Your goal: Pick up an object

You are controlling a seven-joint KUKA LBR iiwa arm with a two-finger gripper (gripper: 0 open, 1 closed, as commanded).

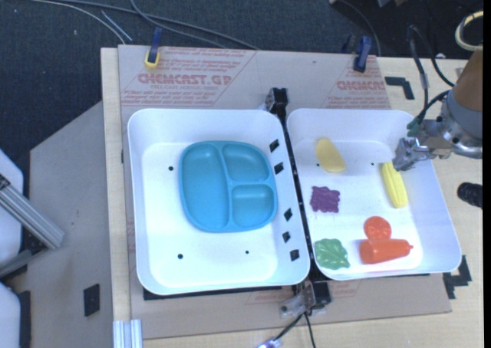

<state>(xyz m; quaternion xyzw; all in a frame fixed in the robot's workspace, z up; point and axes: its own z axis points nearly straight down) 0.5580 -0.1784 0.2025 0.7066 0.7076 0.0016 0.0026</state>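
Nearest the table's front edge lie the green toy (331, 254) and orange toy (381, 242), then the purple one (324, 199). Farther back, my gripper (404, 156) hovers above the yellow corn's (394, 185) end; its spread I cannot tell.

Grey arm (466, 113) with a pale orange band above the wrist. Ends in a small metallic gripper (404, 156), silvery and blocky. Trails black cables along the upper side.
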